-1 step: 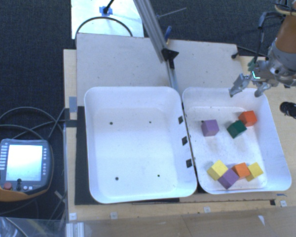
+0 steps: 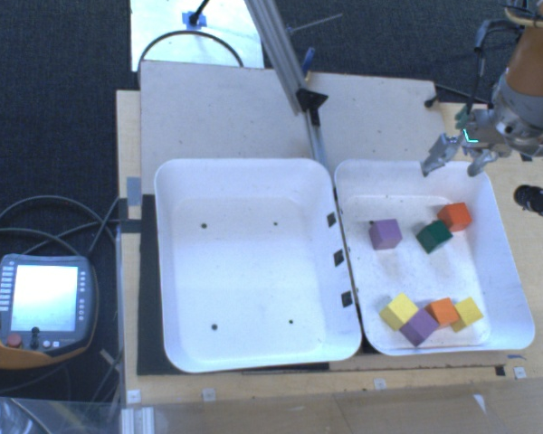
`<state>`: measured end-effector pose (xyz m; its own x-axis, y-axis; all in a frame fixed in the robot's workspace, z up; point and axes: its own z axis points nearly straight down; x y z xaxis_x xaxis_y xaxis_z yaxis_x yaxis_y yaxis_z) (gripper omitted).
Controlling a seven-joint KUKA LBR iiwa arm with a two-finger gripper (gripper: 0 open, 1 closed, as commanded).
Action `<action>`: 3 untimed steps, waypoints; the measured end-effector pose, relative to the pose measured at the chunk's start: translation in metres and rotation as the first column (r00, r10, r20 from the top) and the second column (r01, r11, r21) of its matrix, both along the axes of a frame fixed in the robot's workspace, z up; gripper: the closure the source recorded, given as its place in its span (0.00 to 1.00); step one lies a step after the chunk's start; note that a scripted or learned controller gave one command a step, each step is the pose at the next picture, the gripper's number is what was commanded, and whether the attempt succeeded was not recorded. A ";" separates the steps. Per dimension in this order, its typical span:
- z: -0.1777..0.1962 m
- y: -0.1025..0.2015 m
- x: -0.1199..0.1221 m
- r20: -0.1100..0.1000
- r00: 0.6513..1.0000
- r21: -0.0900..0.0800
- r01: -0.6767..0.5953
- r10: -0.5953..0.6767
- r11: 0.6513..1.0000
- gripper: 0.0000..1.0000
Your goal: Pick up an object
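The gripper (image 2: 460, 158) hangs over the far rim of the right bin (image 2: 516, 283), fingers spread apart, nothing between them (the arm above is cut off). Blocks lie inside, the orange block (image 2: 454, 215) nearest the gripper.

A robot lab or test cell, by every sign. Industrial arm (image 2: 534, 70) over a plywood bench (image 2: 217, 107) on dark carpet (image 2: 54, 80). Left of the bench, a handheld control pendant (image 2: 38, 310) with a lit screen, cables (image 2: 72, 215) looping round it. On the bench, two white bins (image 2: 190, 188), coloured blocks (image 2: 416, 316) in the right one. Behind the bench, a slanting metal pole (image 2: 276, 34).
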<state>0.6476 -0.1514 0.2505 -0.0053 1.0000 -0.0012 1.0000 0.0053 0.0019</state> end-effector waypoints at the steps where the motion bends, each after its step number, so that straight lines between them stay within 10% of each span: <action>1: -0.042 0.005 0.001 -0.002 1.000 0.001 0.000 0.000 1.000 0.00; 3: -0.125 0.002 0.000 -0.003 1.000 0.001 0.003 -0.003 1.000 0.00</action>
<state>0.6477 -0.1498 0.1251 -0.0021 1.0000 -0.0004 1.0000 0.0021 -0.0014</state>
